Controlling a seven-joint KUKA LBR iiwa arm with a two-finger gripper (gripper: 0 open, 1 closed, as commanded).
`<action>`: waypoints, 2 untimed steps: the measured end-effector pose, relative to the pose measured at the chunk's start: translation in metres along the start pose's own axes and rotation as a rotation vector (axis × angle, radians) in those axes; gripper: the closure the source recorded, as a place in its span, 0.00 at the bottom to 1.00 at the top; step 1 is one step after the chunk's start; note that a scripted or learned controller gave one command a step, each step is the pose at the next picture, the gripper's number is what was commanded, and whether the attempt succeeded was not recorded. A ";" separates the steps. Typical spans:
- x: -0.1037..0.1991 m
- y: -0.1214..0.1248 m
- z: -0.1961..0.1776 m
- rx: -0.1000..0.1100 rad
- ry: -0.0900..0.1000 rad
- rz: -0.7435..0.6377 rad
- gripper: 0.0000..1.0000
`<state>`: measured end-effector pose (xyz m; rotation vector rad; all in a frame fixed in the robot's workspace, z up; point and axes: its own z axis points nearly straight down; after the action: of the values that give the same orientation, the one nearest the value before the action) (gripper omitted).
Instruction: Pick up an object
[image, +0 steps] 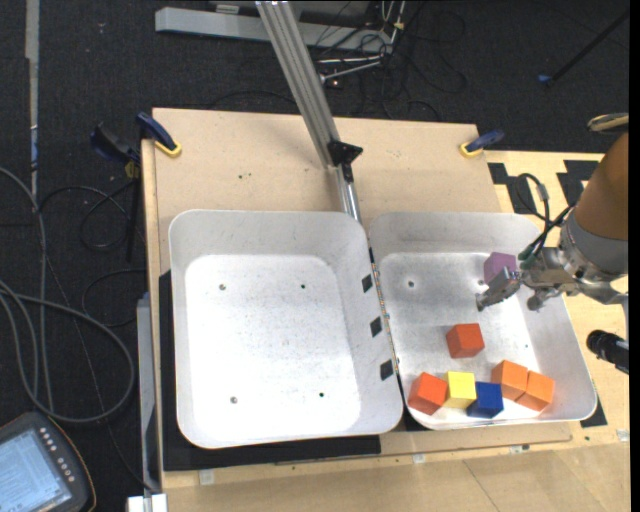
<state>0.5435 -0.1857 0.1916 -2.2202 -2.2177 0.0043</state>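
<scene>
Nearest the camera, along the front wall of the right bin (575, 345), sit an orange block (429, 391), a yellow block (461, 386), a blue block (487, 399) and two more orange blocks (525, 384). Just behind them a red-orange cube (465, 340) lies alone on the bin floor. Farther back, a purple block (499, 266) lies just beside the pincer (514, 290), at its upper left; whether they touch, or whether the pincer is released or clenched, cannot be told. The arm (600, 215) reaches in from the right above the desk (420, 160).

White bins (270, 235) hold orange (465, 340), yellow (461, 386), blue (487, 399) and purple (500, 266) blocks.
</scene>
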 end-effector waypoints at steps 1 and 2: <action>-0.002 -0.011 0.055 0.002 0.001 0.000 0.00; -0.003 -0.004 0.070 -0.024 -0.007 -0.004 0.00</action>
<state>0.5393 -0.1890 0.1212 -2.2313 -2.2375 -0.0155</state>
